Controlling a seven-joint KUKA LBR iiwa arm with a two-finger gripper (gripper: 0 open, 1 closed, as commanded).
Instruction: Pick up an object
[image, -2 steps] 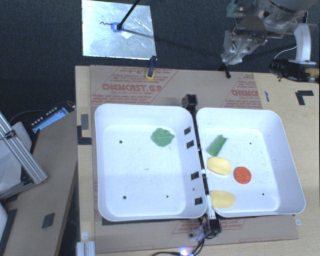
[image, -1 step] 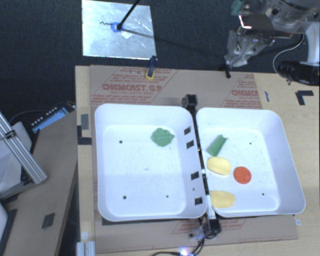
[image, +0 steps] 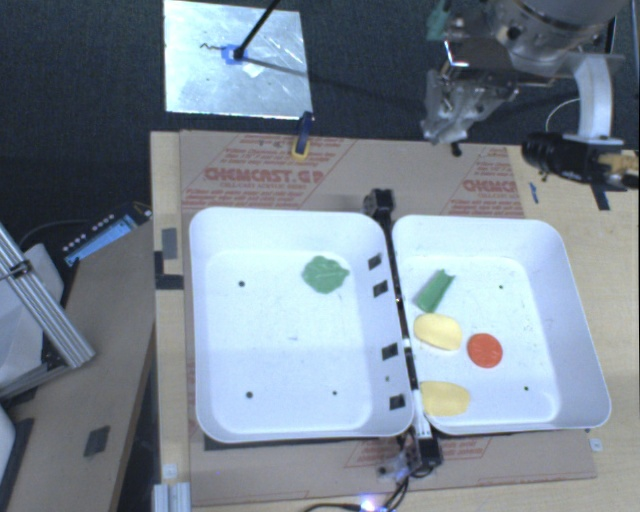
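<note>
Hovering at the upper right of the frame, your claw (image: 447, 120) carries nothing I can see, spread or pressed together I cannot tell, so drop squarely onto the orange disc (image: 485, 350), centre right in the right bin (image: 560, 300).

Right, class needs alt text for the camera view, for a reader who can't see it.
Two white bins sit side by side on a bench: the left bin holds a green leaf-like piece, the right bin a green wedge, two yellow pieces and an orange disc. The claw hangs beyond the bins.
</note>
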